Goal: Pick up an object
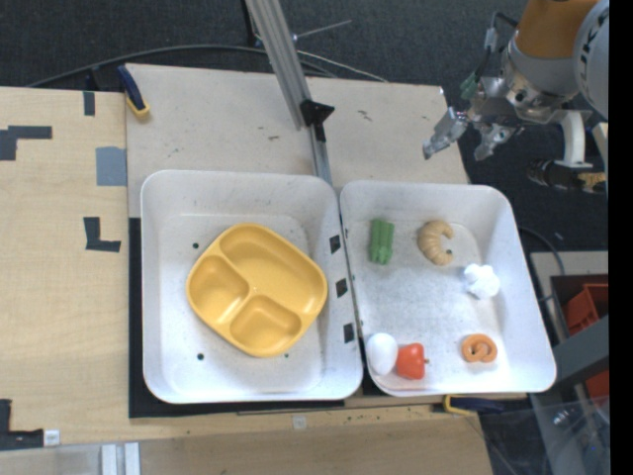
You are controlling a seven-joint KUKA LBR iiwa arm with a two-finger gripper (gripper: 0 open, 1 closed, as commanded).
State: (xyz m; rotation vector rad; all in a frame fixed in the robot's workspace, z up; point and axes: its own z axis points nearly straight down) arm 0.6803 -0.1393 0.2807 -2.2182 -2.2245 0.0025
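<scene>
At the upper right of the frame the pincer (463, 139) hangs above the worktop (218, 117), just past the far rim of the right bin (524, 295); its fingers look spread apart, nothing between them and touching nothing. Below it, the right bin holds a green block (381, 241), a tan croissant (436, 240), a small white lump (483, 281), an orange ring (479, 349), a red pepper (411, 361) and a white egg (381, 350), the last two touching. The left bin (163, 295) holds a yellow divided plate (257, 288). The arm's upper part is cut off by the frame edge.
</scene>
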